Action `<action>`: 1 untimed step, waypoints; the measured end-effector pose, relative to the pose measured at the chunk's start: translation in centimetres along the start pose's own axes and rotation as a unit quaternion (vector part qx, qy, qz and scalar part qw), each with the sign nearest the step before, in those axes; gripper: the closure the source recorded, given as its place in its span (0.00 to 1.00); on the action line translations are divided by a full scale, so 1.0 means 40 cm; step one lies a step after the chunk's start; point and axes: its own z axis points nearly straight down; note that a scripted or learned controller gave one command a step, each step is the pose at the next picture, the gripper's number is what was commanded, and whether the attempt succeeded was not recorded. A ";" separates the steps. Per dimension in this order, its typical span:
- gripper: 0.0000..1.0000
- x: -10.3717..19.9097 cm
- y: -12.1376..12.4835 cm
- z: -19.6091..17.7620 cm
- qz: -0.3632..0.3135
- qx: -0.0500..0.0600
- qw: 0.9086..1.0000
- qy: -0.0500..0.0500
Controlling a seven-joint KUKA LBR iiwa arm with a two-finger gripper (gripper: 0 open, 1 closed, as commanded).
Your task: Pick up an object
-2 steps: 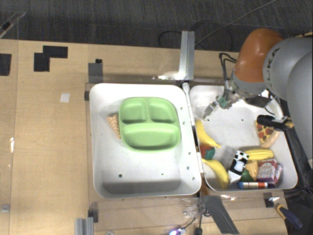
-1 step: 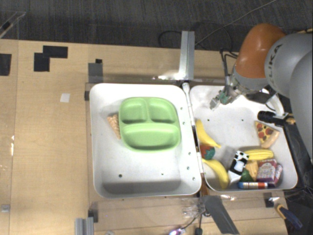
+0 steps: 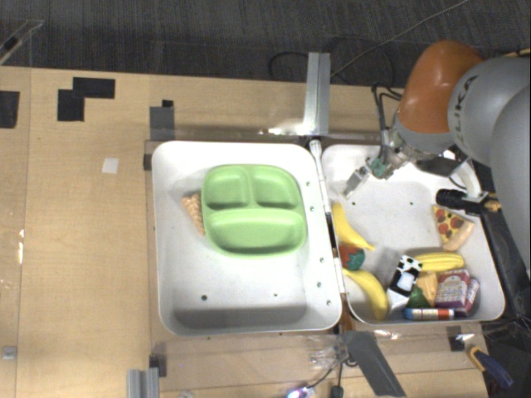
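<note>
Pincer hangs over the bare back-left floor of the right bin; whether it is spread or pressed together cannot be told, nothing seen in it. Bananas, pizza slice, marker crowd the front; labels unreadable. Green tray sits in the left bin.

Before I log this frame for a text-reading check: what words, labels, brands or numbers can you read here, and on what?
None can be read.
Small packet in the right bin: printed markings, too blurred to read.
Black-and-white item: pattern, no legible text.
Marker: no legible label.
</note>
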 end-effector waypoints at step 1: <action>0.00 0.059 -0.009 -0.211 0.037 0.001 0.999 -0.001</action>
